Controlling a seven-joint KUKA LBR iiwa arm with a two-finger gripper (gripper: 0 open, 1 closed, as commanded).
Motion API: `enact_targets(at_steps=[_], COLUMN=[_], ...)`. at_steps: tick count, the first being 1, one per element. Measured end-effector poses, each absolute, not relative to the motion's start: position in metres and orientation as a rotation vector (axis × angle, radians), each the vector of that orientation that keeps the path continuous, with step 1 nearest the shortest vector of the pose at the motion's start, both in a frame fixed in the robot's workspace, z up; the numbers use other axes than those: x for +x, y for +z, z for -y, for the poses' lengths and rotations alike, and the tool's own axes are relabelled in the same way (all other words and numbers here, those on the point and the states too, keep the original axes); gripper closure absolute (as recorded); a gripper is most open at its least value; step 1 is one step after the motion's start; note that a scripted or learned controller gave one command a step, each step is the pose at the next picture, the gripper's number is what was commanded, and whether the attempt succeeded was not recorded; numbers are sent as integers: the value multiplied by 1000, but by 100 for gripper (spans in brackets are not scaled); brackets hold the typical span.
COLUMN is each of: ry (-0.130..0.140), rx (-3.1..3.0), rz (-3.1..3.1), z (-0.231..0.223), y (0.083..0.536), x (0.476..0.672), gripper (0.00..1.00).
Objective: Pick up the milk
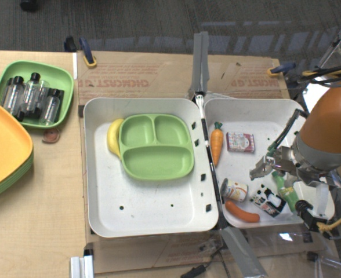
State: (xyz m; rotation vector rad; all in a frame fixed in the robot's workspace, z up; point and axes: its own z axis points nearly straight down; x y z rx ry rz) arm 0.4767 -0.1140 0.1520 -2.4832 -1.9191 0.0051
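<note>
The milk (268, 201) is a small carton with black and white patches. It lies on its side near the front of the right bin (257, 120). My gripper (264, 167) hangs over the right part of that bin, a little behind the carton and slightly to its left, apart from it. The grey arm with its orange band (332, 120) reaches in from the right and covers the bin's right side.
Around the milk in the right bin lie a red sausage (242, 212), a small can (235, 189), a green bottle (286, 191), a carrot (216, 145) and a pink packet (240, 142). The left bin (101, 201) holds a green divided plate (156, 146) and a yellow item (113, 136).
</note>
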Motion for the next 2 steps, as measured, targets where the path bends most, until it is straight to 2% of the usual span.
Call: enact_targets(at_steps=[1, 2], ry=[1, 3], rx=[-2387, -2297], rz=[2041, 2140], z=[145, 98], y=[124, 91], x=[477, 477], gripper=[0, 0])
